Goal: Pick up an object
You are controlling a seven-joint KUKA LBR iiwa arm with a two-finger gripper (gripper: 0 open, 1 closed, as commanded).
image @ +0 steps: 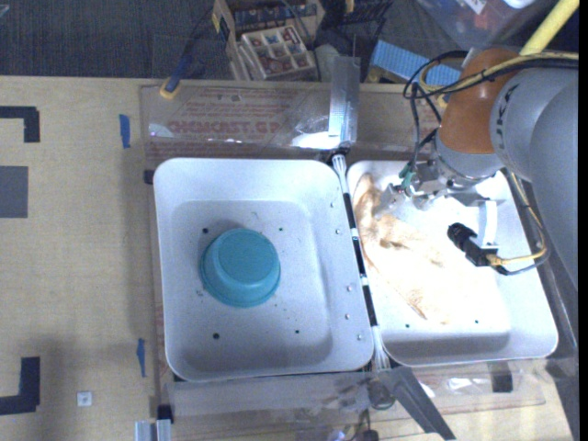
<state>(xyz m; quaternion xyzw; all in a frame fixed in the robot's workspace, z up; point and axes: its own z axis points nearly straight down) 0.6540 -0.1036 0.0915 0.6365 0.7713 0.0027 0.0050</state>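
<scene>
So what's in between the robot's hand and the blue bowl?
In the camera view, the divider where the two bins meet lies between the gripper and the blue bowl, plus bare white bin floor.

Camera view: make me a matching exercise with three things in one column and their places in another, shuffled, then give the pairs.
Things:
1. teal bowl
2. gripper
3. blue tape strip

Places:
A. over the right bin, near its far edge
B. on the wooden bench, left of both bins
C. upside down in the left bin

Pairs: 1-C, 2-A, 3-B
</scene>
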